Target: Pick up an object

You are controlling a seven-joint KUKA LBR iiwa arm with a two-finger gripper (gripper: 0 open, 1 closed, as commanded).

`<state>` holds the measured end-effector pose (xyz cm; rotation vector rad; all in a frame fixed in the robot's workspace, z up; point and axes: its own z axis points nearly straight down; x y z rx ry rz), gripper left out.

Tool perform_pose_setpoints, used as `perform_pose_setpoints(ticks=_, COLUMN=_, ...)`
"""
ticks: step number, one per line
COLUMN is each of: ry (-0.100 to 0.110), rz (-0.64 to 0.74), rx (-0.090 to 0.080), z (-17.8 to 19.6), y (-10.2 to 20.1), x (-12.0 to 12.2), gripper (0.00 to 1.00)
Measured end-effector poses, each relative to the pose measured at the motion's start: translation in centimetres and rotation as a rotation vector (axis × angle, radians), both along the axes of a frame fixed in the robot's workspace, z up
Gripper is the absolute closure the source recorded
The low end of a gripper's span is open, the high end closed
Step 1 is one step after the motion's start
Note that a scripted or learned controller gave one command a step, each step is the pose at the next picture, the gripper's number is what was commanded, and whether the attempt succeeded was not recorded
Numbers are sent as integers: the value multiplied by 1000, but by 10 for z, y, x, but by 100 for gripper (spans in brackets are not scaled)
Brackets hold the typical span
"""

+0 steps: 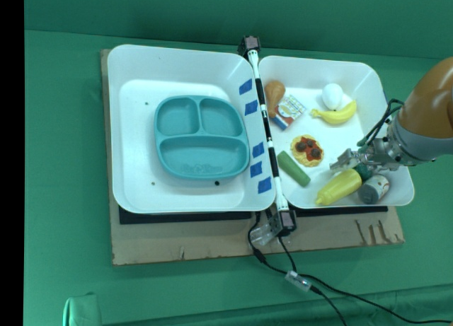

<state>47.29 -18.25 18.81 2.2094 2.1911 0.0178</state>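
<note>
The right bin (368, 77) holds several toy foods: a yellow mustard bottle (338, 187), a banana (335, 114), a white egg (332, 95), a small pizza (307, 150), a green cucumber (293, 168), a chicken drumstick (273, 95), a small snack packet (289, 111) and a grey can (374, 188). My gripper (352, 161) hovers over the bin's front right part, just above the mustard bottle's upper end and beside the can. Nothing shows between its fingers.
A teal divided plate (201, 137) lies in the left bin (134, 70). A divider rail with blue tape marks (256, 126) runs between the bins. Cables (311, 289) trail off the cardboard base at the front. Green cloth covers the bench around.
</note>
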Motion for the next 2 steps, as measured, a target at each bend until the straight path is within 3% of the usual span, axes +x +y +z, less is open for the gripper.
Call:
perform_pose_setpoints(ticks=1, ry=-12, rz=-9, rx=-7, z=14, y=-4, x=2, gripper=100)
perform_pose_setpoints(ticks=2, ry=19, rz=3, rx=10, z=72, y=85, x=-4, gripper=100)
